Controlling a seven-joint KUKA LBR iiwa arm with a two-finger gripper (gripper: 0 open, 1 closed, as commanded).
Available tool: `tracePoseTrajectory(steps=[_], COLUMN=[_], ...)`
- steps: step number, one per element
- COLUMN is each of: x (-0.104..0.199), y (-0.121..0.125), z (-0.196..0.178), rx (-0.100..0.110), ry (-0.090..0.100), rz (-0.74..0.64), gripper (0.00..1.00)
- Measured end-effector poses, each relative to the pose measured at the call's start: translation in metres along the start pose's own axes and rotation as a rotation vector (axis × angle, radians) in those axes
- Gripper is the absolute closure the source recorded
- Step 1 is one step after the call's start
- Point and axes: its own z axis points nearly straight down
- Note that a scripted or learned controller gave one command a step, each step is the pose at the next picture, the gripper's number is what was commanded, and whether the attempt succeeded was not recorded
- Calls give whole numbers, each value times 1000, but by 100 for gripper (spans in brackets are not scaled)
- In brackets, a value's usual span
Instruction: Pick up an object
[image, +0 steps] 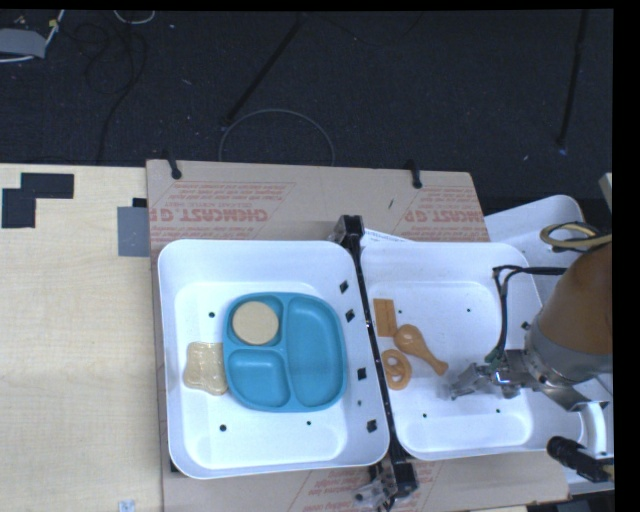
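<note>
The gripper (468, 382), whether clenched or released I cannot tell, sits low in the right bin (455, 445), apparently to reach the wooden spoon (420, 345) just left.

We see two shallow white plastic bins (262, 258) side by side on a brown printed cardboard sheet (300, 205) over a pale wooden bench (70, 340), with dark carpet (300, 80) and thin black cables (270, 125) lying behind it.
</note>
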Motion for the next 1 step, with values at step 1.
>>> tracePoseTrajectory(steps=[1], x=[1], y=[0], z=[17], rx=[-4], ry=[-2], rz=[0], gripper=[0])
